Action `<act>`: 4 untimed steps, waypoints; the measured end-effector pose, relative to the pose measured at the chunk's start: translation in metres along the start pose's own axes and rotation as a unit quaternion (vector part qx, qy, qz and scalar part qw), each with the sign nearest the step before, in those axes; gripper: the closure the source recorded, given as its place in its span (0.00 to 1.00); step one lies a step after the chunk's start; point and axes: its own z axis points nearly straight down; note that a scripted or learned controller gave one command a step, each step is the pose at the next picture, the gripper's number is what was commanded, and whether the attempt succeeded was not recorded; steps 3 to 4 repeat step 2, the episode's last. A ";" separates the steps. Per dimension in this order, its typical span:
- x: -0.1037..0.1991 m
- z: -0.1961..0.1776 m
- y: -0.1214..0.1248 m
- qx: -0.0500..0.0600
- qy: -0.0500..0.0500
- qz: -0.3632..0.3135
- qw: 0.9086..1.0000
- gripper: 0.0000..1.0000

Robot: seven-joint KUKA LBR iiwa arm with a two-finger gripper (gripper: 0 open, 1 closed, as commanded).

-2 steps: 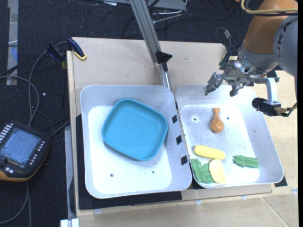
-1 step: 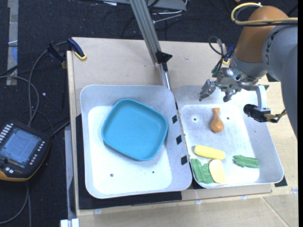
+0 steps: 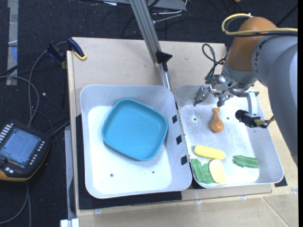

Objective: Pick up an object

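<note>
Nearest the camera, along the front edge of the right bin (image 3: 265, 174), lie 4 small items: a green pod-shaped piece (image 3: 201, 170) at the front left corner, a pale yellow oval piece (image 3: 218, 171) touching its right side, a yellow banana-shaped piece (image 3: 209, 152) just behind those 2, and a green leafy piece (image 3: 245, 161) apart to the right. The left bin (image 3: 94, 174) sits beside it on the worktop (image 3: 113, 60) and carries a turquoise square plate (image 3: 135, 129), tilted slightly and resting toward the bin's middle.

Farther back in the right bin, a tan pear-shaped object (image 3: 217, 122) lies on the floor of the bin with its narrow neck pointing away from the camera. The jaws (image 3: 211, 97) hang just behind and slightly left of that neck, at the bin's far rim. The 2 fingers stand spread apart, with nothing between them. The tan object lies outside the gap, close to the right finger's tip but apart from it.

Behind the jaws, the grey arm (image 3: 274, 56) with its orange band (image 3: 248, 34) reaches in from the right.
</note>
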 end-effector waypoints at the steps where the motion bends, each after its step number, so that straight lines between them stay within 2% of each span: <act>1: 0.000 0.035 0.000 -0.001 0.000 0.000 1.000 0.00; 2: 0.000 0.023 0.001 -0.003 0.000 0.000 1.000 1.00; 4: 0.000 0.023 0.001 -0.003 0.000 0.000 1.000 1.00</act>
